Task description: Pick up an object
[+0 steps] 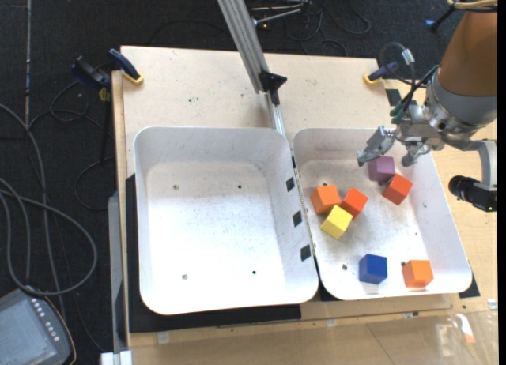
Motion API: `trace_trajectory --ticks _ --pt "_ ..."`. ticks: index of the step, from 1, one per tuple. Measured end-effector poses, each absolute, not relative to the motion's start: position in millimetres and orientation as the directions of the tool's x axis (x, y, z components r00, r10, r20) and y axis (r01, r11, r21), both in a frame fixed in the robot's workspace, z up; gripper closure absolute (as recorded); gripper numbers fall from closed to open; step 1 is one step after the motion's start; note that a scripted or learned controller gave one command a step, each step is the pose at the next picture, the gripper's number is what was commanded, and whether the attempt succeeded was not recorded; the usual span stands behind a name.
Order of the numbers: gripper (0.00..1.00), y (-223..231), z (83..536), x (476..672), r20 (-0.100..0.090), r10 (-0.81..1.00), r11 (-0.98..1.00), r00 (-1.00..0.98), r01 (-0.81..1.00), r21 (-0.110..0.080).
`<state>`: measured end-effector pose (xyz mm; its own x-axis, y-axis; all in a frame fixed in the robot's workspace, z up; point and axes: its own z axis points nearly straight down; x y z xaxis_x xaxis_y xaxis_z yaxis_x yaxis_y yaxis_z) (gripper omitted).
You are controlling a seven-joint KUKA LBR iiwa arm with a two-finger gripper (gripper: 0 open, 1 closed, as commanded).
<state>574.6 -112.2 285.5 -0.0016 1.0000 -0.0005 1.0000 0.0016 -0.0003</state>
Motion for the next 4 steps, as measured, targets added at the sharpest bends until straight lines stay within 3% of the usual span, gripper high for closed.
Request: trace_trajectory --ticks 1,3,4 --pt "0.00 -112 286 574.6 0.000 1.000 0.000 0.000 1.000 0.000" --pt "0.00 -122 175 563.0 0.001 1.000 -0.001 0.001 1.000 -0.007" --pt "0.00 -123 116 568.5 0.004 1.000 -0.001 0.001 1.000 0.003"
